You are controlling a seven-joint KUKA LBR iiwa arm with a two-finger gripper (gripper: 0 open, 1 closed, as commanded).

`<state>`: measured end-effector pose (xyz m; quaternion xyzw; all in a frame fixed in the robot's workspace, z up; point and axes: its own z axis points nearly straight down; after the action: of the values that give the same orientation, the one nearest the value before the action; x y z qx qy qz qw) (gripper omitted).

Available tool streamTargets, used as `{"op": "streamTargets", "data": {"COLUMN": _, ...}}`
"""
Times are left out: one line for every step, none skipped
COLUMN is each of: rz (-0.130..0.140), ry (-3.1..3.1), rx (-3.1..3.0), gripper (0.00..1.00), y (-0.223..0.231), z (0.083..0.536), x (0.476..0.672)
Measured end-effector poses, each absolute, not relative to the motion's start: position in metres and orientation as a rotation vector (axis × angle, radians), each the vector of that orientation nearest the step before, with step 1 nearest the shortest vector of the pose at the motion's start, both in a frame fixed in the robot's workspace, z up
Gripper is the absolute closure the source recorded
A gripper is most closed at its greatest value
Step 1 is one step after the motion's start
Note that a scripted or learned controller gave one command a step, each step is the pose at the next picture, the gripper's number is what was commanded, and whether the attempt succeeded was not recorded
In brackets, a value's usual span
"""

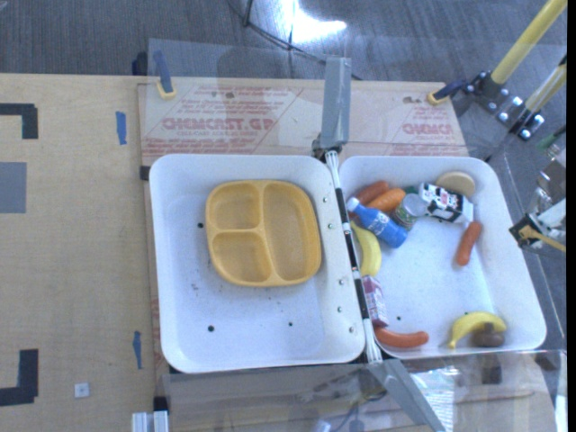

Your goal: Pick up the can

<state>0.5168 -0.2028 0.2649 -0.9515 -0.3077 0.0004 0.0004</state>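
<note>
Where the near wall of the shallow white plastic right bin (531,336) curves up, a short curved yellow banana (472,325) lies against a dull brown rounded lump (490,336), with a glossy red-orange sausage (402,337) to their left. Along the divider side sits a flat pink-and-red packet (373,300), then a second, paler banana (367,250). An orange sausage (465,244) lies alone mid-bin, tilted. Farther back, the small cylindrical metal can (409,210) with a grey-green top is wedged between a blue plastic bottle with a white cap (378,224) and a black-and-white printed carton (444,203); two smooth orange carrot-like pieces (380,195) touch the bottle's far side. A tan half-round slice (456,184) rests at the far wall. The white left bin (180,331) holds a matte yellow three-compartment plate (263,232). The gripper (538,228) sits outside the right bin's right rim, well apart from the can; whether it is spread or closed cannot be made out.
</note>
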Motion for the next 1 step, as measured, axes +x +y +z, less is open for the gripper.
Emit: {"op": "streamTargets", "data": {"rz": 0.003, "ry": -1.061, "rx": -2.953, "gripper": 1.00, "y": -0.1976, "z": 0.2799, "x": 0.4931}}
